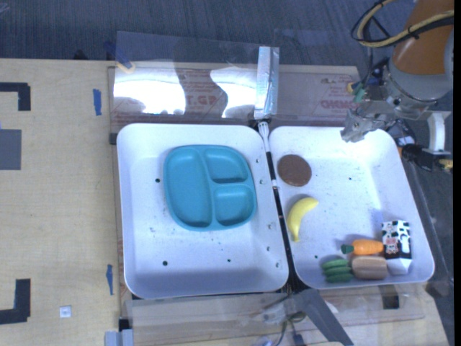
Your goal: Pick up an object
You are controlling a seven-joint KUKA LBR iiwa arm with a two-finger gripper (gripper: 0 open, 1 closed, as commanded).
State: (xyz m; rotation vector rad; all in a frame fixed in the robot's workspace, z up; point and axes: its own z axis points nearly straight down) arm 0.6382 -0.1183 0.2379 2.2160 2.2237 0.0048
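The right bin (338,193) holds a brown round cookie (294,170), a yellow banana (300,215), an orange carrot (365,248), a green pea pod (336,269), a hot dog bun (370,267) and a black-and-white milk carton (397,242). My gripper (358,127) hangs over the bin's far right corner, well away from all of them. Nothing shows between its fingers.
A teal divided plate (209,186) lies in the left bin (137,215). A clear plastic panel (187,85) and a metal post (266,81) stand behind the bins. Yellow and black cables (382,20) loop beside the arm at top right.
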